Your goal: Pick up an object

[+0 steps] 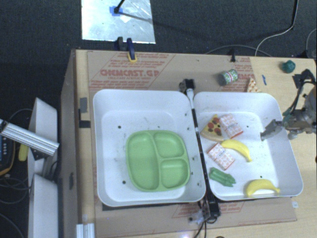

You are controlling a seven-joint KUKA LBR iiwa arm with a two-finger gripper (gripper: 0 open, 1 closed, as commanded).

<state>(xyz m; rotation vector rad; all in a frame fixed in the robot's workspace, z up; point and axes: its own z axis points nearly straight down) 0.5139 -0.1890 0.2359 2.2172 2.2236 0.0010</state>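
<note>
The right bin [277, 105] holds a pizza slice [212, 128], a red-and-white packet [231, 126], a banana [237, 148], a second red-and-white packet [221, 156], a green pod [222, 177] and another banana [261, 186]. My gripper [272, 130] comes in over the right bin's right side, low and pointing left. It sits roughly 50 px right of the first banana and nothing is seen in its grasp.
The left bin [114, 108] carries a green divided plate [158, 160]. On the bench behind the bins lie a small can [229, 77] and a teal object [289, 66]. A black divider clamp [188, 86] sits between the bins at the back.
</note>
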